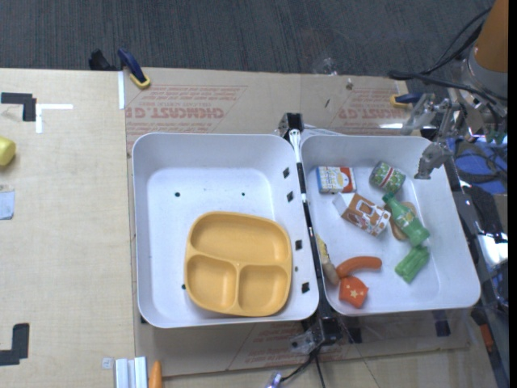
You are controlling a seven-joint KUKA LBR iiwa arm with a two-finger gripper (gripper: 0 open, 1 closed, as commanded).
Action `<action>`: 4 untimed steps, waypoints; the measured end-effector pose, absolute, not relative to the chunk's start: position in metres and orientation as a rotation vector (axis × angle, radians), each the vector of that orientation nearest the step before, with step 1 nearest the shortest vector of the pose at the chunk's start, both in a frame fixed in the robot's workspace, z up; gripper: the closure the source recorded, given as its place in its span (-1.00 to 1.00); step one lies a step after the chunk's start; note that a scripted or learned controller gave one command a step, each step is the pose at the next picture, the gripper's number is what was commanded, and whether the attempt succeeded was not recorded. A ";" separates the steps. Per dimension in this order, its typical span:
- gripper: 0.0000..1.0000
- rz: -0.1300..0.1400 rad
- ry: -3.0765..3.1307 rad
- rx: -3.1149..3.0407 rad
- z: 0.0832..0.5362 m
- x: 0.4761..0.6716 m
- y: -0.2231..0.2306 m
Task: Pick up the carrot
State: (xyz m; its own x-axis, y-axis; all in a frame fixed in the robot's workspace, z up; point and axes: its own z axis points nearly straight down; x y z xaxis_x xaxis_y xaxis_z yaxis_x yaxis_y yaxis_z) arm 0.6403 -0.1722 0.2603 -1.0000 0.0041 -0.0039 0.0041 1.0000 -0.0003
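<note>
The carrot (pixel 358 263) is in the right bin (pixel 452 293), lying flat near the front edge, pointing roughly left-right with a slight curve. There's a small red thing (pixel 354 293) just beside it toward the front, and a green bottle (pixel 412 263) off to its right, with a bit of clear floor between. The yellow tray (pixel 238 263) in the left bin isn't a factor.

The end effector (pixel 430 158) hangs over the far right corner of that bin, well apart from the carrot, holding nothing. I honestly can't tell its state from this angle.

Looks like a light plastic toy, so stiff, smooth, probably a bit slippery and prone to rolling. I'd pinch it across the middle, closing across the narrow width, coming in clear of the red thing.
</note>
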 end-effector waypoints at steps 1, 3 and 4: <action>-1.00 0.000 3.110 0.423 0.174 0.653 -0.094; -1.00 0.000 3.117 0.371 0.204 0.581 0.053; -1.00 0.001 3.136 0.063 0.113 0.560 0.102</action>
